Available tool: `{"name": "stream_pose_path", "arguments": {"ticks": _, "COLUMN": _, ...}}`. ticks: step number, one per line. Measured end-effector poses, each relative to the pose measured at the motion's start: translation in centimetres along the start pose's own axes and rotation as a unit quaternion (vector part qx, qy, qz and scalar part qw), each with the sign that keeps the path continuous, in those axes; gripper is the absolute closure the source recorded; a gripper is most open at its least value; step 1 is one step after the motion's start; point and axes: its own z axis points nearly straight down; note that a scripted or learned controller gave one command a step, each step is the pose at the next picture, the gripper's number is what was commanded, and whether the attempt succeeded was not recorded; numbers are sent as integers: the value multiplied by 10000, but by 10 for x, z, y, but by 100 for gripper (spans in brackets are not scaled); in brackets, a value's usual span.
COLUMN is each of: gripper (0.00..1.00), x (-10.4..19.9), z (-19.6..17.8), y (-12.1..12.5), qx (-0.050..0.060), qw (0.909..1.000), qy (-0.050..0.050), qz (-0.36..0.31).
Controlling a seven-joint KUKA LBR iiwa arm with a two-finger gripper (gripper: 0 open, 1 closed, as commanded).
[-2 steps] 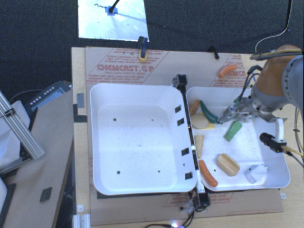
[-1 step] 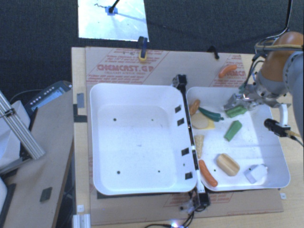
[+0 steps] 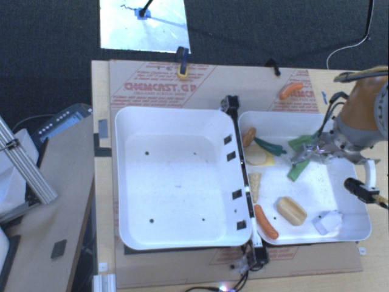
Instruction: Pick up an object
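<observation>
The light wooden table [image 3: 103, 102] carries two shallow white bins side by side. The large left white bin [image 3: 182, 126] is seen bare. In the right white bin [image 3: 358, 224] lie a tan bun-shaped toy [image 3: 292, 211], an orange sausage-shaped toy [image 3: 265, 221] and green pieces [image 3: 299, 170], all candidates for picking. The tool [image 3: 306, 155] is lowered over the green pieces at centre right, probably to attempt a grasp; its grip state cannot be told.

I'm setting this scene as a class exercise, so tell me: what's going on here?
A grey robot arm reaches from the right into the right-hand bin. Its gripper is low over some green pieces; whether it holds one is unclear. Also in that bin are a bread roll, an orange sausage and a yellow wedge. Another sausage lies on the bench behind the bin.
</observation>
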Motion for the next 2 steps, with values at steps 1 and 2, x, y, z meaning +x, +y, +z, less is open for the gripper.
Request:
{"name": "stream_pose_path", "arguments": {"ticks": 1, "gripper": 100, "x": 0, "z": -12, "y": 4, "qx": -42, "qw": 10000, "qy": -11, "qz": -14}}
{"name": "stream_pose_path", "arguments": {"ticks": 2, "gripper": 100, "x": 1, "z": -187, "y": 71, "qx": -138, "qw": 9999, "qy": -42, "qz": -38}}
